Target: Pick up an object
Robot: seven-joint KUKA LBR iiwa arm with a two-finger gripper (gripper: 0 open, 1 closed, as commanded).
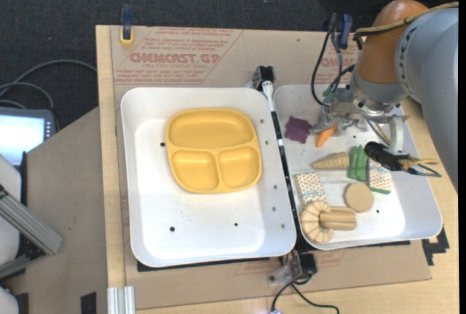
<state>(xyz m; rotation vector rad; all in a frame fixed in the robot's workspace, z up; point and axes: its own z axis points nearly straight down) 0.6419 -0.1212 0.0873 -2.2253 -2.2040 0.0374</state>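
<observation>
Your gripper (pixel 336 123) is hovering by the right bin's (pixel 422 214) far edge, its grip unreadable, beside the carrot (pixel 325 135).

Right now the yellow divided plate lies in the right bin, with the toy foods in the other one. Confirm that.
Not quite: the camera view shows the yellow divided plate in the left bin. The toy foods, such as the carrot, lie in the other one.

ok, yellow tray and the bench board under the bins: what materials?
Yellow divided tray: looks like moulded plastic, smooth with a soft sheen, rounded compartment walls, one even colour. Bench board: likely a sheet under brown protective paper, matte, printed with repeated red lettering; what lies beneath the paper cannot be told.
</observation>
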